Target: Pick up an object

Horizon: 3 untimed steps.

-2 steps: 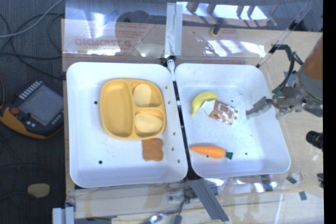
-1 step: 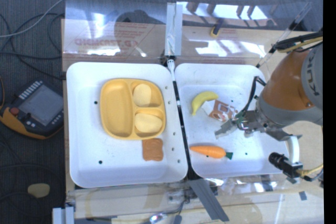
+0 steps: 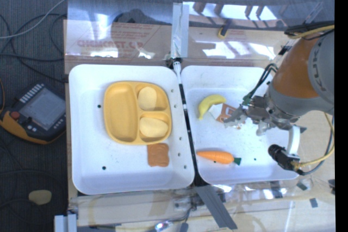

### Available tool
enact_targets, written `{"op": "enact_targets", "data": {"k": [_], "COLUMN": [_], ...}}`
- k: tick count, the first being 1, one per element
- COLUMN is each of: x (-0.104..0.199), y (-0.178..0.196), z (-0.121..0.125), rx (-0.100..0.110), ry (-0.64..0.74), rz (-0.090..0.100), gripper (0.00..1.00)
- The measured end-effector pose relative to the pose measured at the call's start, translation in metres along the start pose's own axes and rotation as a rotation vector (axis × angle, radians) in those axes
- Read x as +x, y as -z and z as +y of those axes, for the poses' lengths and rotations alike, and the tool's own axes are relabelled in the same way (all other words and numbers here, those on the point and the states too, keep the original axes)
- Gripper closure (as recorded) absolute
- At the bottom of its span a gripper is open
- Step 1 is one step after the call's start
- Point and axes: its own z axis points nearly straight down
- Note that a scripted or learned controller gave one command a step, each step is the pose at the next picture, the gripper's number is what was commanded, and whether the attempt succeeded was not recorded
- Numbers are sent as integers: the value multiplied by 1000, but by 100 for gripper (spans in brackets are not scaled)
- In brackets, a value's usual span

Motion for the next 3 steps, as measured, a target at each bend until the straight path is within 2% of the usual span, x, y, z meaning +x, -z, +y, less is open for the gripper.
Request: {"op": "enact_targets", "data": {"k": [1, 2, 3], "x": [0, -17, 19], "y": [0, -21, -48], "z": [0, 67, 98], "rx": [0, -1, -46], "ry": [0, 126, 239], "rz": [0, -4, -3], "gripper": [0, 0, 0]}}
